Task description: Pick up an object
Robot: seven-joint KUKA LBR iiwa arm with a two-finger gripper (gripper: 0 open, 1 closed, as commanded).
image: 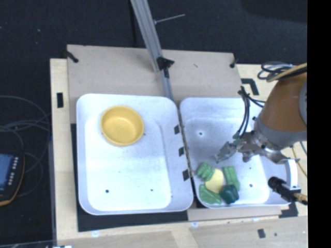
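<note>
**Caller:** Two white bins side by side on the bench, and all the action is in the right bin (207, 112). The arm (283, 115) comes in from three o'clock, orange band bright above the wrist, and the gripper (234, 151) hangs low over the bin's middle.

**Analyst:** What about the claw itself?

**Caller:** Hard call. I see grey metal parts jutting toward nine o'clock, but whether the claw is spread or closed, I cannot tell from this angle. Nothing shows between its tips.

**Analyst:** And the objects?

**Caller:** Bunched at the right bin's six o'clock corner. A pale yellow piece (215, 180) sits in the centre of the cluster. A green block (204, 170) touches it at eleven o'clock, another green strip (230, 175) lies at its three o'clock, a light green piece (209, 195) at six o'clock, and a dark teal lump (229, 194) at four o'clock. The whole pile lies just beside the claw, at its seven o'clock, apart from it.

**Analyst:** Left side?

**Caller:** The left bin (129, 185) carries a yellow bowl (122, 125), upright, at its eleven o'clock. A grey pole (147, 27) slants in from twelve o'clock toward the seam between the bins.
</note>
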